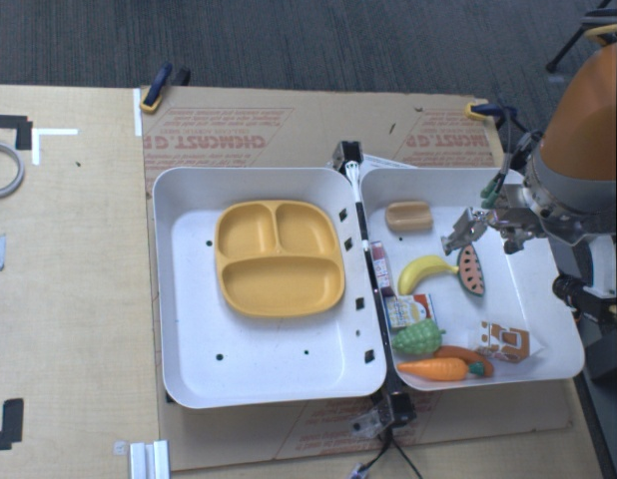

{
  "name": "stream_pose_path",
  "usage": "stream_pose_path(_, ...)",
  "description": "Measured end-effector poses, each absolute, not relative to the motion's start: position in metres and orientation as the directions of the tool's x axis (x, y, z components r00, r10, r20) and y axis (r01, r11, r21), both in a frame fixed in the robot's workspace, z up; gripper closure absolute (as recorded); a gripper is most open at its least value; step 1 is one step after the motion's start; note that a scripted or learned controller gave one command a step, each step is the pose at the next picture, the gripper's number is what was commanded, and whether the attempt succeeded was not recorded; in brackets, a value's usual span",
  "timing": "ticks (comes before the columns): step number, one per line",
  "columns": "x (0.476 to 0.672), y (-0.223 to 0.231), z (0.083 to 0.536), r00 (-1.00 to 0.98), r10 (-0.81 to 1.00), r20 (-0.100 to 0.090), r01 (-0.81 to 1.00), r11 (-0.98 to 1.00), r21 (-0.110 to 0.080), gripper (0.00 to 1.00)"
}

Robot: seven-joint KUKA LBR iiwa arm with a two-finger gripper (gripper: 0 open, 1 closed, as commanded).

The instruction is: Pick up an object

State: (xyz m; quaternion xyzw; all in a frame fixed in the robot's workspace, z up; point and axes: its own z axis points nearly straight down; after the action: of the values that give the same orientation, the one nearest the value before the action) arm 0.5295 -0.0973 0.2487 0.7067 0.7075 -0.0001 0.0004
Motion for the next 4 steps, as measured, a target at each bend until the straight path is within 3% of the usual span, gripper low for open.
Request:
stream_pose_path(1,0.482,-0.112,0.161,-0.119,0.993,0.000,0.993,0.119,0.000,0.00)
stream_pose_path(2,0.567,-0.120,0.136,-0.202,0.979,-0.001,0.979,0.202,0.000,0.00)
stream_pose_path(3,0.590,-0.135,0.098,-0.348,0.937,-0.001,0.937,0.348,0.009,0.00)
stream_pose_path(4,0.590,-0.135,0.108,-0.346,0.938,-0.001,0.938,0.346,0.011,1.00)
